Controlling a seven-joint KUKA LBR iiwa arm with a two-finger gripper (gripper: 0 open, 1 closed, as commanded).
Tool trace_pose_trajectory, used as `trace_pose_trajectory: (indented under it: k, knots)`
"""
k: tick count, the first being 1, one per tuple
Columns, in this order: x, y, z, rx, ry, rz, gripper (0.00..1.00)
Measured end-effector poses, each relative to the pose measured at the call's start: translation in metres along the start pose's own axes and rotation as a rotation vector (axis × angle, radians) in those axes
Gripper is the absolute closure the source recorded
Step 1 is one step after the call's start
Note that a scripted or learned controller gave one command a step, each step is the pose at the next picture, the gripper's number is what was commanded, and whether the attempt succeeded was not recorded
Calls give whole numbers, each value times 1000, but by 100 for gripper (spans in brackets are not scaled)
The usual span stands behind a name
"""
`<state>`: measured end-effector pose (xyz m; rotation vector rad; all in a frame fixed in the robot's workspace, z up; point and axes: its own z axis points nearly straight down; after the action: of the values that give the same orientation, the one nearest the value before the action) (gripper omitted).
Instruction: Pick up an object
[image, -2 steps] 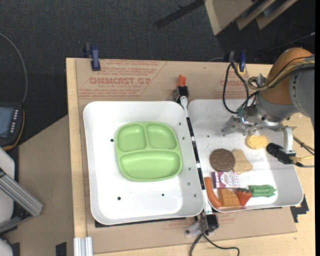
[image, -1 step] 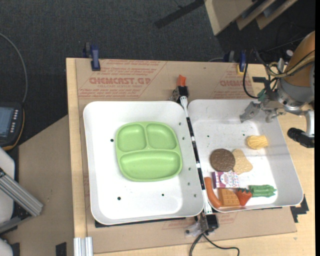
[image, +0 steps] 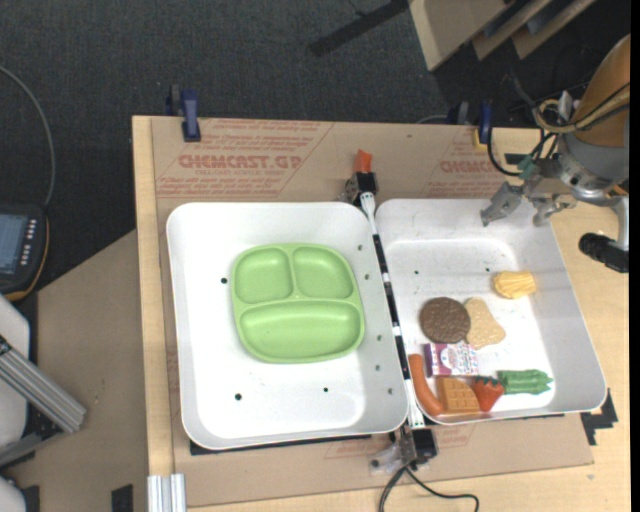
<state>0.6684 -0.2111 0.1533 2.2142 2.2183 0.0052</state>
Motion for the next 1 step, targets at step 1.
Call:
trace_pose_trajectory:
  k: [1]
  knots:
    - [35,1,-58,-2,1,-2,0]
